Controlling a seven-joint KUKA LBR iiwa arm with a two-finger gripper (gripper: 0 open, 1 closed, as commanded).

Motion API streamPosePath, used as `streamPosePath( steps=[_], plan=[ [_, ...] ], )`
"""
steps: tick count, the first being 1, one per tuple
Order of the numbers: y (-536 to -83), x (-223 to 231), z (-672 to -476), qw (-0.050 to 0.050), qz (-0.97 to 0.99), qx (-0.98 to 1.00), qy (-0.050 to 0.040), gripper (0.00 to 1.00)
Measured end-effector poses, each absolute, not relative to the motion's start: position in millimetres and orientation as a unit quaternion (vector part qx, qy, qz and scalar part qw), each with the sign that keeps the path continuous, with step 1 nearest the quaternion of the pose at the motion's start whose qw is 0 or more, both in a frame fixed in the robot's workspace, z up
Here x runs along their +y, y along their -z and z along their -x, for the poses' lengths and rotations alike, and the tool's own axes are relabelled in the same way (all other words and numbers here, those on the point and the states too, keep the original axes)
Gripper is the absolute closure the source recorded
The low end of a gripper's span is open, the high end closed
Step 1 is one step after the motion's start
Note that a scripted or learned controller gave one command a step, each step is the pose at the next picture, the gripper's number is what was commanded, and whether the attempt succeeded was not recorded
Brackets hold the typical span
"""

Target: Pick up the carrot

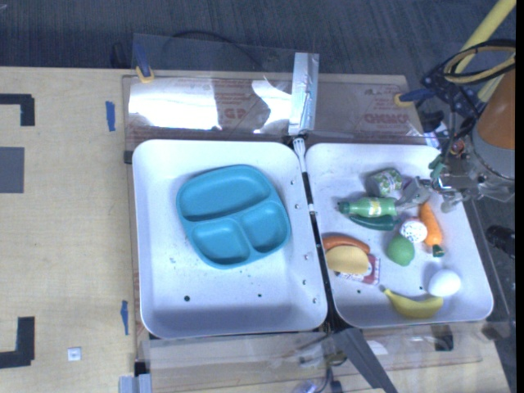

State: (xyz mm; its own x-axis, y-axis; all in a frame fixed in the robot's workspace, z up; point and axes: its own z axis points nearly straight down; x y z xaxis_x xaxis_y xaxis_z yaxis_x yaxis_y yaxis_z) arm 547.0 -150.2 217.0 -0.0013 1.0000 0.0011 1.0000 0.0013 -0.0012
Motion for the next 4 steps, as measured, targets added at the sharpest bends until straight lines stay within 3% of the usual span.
streamPosePath(
  steps=[1, 2, 3, 4],
  plan=[
    [-139, -208, -565.1, 0.003, 0.677, -0.736, -0.0020, 0.00],
    [-90, -206, -573.3, 0.000, 0.652, -0.759, 0.0074, 0.00],
    [-106, -208, -576.8, -0.006, 0.652, -0.758, 0.0089, 1.00],
    [-105, -208, -576.0, -0.005, 0.652, -0.758, 0.0084, 0.00]
  ],
)
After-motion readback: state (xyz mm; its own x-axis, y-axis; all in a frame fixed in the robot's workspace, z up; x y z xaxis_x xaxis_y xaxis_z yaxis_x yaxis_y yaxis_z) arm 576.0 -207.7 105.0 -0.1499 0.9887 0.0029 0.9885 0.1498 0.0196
